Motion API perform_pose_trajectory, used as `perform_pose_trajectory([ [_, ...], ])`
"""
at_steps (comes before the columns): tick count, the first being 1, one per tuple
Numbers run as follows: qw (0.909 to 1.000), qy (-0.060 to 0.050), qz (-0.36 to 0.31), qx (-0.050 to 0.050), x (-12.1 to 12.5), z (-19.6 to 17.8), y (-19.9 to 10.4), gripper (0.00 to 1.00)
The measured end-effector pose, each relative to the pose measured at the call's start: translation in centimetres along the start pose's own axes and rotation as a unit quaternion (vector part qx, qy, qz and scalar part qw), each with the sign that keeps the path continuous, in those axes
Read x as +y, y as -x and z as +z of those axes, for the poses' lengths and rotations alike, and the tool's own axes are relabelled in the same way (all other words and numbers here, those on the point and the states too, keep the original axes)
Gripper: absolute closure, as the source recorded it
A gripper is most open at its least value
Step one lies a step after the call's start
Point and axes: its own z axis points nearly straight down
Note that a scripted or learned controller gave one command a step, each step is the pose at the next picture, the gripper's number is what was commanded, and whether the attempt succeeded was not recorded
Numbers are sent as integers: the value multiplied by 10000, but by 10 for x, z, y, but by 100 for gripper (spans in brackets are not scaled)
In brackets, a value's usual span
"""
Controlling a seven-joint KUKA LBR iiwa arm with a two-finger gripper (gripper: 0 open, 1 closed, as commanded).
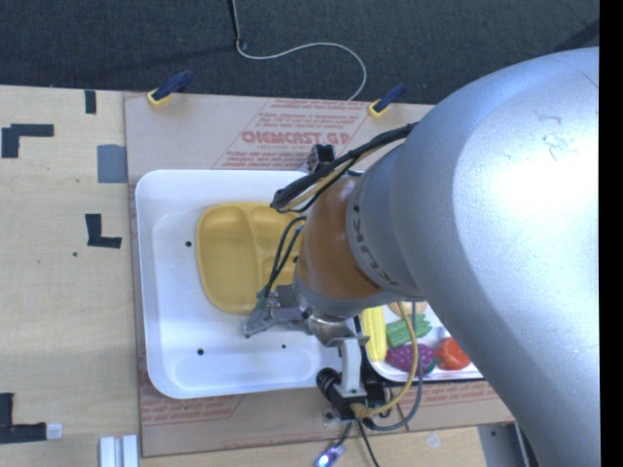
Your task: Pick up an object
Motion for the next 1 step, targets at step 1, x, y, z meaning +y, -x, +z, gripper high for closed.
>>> perform_pose_trajectory([
  [1,9999,106,-2,-8,76,-171,56,0],
])
